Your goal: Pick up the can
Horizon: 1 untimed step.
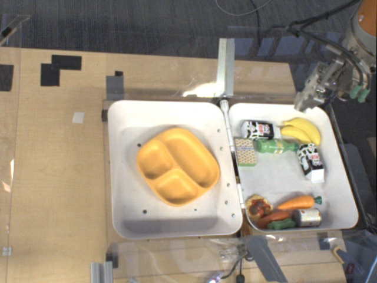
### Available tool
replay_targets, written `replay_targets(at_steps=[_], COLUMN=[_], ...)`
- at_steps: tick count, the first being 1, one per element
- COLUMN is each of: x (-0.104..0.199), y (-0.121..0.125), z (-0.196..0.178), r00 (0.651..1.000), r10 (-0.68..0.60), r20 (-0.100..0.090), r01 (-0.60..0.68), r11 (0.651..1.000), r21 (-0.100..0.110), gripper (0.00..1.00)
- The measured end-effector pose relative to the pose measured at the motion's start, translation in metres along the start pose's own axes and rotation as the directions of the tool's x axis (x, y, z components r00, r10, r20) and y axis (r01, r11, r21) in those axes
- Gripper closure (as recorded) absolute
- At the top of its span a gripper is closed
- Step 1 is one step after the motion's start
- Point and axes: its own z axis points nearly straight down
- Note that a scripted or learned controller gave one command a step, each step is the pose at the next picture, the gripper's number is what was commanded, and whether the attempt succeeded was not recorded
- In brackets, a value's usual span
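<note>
Wooden bench, two white bins. Can lies at right bin's 6 o'clock, beside carrot. Gripper hovers at 1 o'clock rim; opening cannot be told, nothing seen held.

No text, brand or number could be read. Two cartons bore black-and-white cow-like patches, and a small box carried a fine pattern, but any print there was too small to make out.
</note>
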Motion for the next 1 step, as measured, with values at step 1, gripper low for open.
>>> replay_targets(at_steps=[1], x=[0.0440], y=[0.0273], z=[-0.0007], r00=[0.962], r10=[-0.275], r20=[-0.002], r01=[0.275], r11=[0.962], r21=[-0.001], gripper=[1.00])
